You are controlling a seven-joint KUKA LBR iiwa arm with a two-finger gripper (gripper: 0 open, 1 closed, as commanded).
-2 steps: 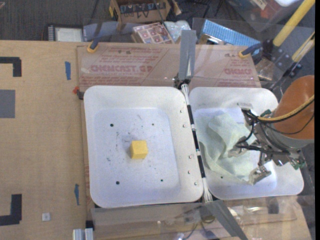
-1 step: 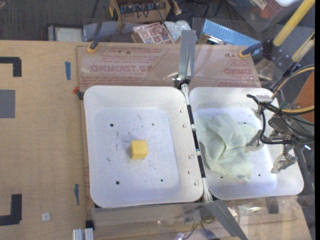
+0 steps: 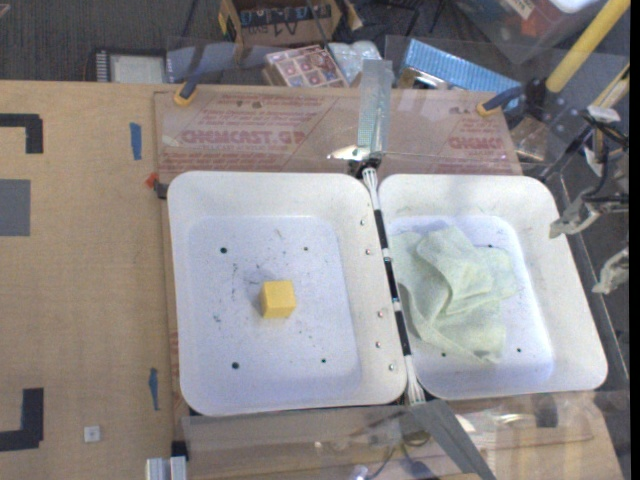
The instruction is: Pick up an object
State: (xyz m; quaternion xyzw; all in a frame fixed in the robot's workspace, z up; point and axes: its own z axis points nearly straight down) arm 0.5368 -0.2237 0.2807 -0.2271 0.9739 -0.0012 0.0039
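Nothing has been lifted yet: the yellow block (image 3: 279, 299) is seen lying near the centre of the left bin (image 3: 200, 208), the pale green cloth (image 3: 458, 290) at three o'clock from it in the right bin (image 3: 540, 208), and the pincer's state cannot be told.

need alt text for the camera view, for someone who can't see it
Two shallow white bins sit side by side on a bench, seen from above at a slant. The left bin holds a small yellow block near its middle; the right bin holds a crumpled pale green cloth. Clutter lies beyond the bench's far edge.
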